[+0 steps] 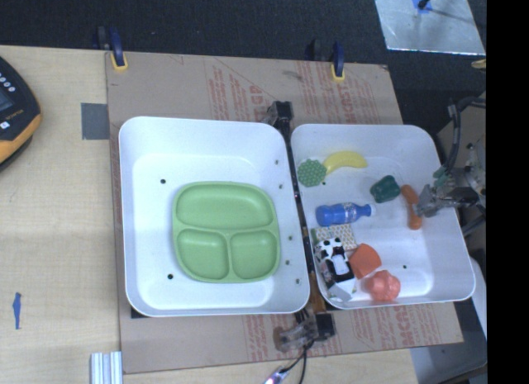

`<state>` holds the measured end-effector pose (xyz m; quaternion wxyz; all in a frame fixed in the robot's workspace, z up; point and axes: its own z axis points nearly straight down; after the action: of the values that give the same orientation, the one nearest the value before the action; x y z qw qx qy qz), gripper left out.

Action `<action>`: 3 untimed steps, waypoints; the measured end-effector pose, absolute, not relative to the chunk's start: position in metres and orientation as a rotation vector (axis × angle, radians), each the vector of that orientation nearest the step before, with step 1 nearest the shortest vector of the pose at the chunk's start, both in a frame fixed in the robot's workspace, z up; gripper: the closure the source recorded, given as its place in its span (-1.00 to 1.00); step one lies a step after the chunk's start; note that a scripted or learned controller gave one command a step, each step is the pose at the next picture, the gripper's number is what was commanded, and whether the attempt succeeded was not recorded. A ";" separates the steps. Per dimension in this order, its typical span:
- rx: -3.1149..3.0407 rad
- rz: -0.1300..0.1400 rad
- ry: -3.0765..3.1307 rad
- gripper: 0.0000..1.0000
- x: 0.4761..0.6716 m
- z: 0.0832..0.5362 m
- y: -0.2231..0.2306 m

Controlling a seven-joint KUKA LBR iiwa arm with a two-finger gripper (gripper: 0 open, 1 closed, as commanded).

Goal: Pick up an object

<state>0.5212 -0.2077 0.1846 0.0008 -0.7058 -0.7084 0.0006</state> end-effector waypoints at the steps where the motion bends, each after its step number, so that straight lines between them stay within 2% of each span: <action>1: -2.216 0.003 -2.224 -1.00 0.521 0.184 -0.208; 2: -2.213 0.005 -2.225 -1.00 0.578 0.091 -0.171; 3: -2.212 0.007 -2.225 -1.00 0.656 0.092 -0.188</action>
<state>0.6559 -0.1884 0.0920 0.0018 -0.7050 -0.7092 0.0022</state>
